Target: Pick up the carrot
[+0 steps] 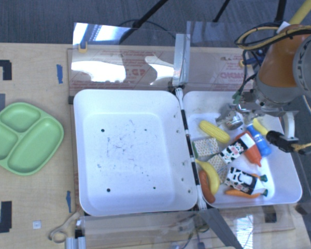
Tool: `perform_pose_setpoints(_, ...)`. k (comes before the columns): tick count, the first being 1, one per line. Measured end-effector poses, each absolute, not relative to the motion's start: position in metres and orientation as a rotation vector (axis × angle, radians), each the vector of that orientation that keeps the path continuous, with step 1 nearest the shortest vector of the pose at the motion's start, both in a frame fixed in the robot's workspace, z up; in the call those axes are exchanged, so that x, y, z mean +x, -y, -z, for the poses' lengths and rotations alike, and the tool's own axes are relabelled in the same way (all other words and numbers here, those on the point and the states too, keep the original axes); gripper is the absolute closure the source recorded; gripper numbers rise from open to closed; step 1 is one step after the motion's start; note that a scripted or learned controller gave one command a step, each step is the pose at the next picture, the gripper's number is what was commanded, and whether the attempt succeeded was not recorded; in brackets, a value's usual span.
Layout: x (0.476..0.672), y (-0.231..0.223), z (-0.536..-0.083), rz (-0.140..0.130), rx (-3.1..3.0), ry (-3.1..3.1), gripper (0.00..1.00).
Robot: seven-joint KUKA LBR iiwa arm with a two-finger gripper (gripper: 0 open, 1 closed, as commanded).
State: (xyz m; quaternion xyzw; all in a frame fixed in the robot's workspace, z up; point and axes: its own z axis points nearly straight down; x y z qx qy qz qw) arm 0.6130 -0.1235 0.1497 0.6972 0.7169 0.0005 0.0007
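The carrot (242,193), thin and orange, lies near the front edge of the right bin (287,183), below a cow-patterned toy (240,177). My gripper (233,116) hangs over the far part of that bin, just above and right of a yellow corn cob (213,130). It is well away from the carrot, which lies towards the front of the bin. The grey wrist and orange band (280,61) rise behind it.
The right bin also holds a banana (210,173), a reddish piece (207,187), a blue bottle (259,140), an orange-red object (252,154), a second cow-patterned toy (231,150) and two speckled pads (205,147). The left bin (88,139) and a green divided plate (23,136) lie left.
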Motion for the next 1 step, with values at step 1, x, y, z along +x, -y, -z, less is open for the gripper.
perform_pose_setpoints(1,0.6656,0.0918,-0.1251,-0.003,2.135,-2.303,0.00)
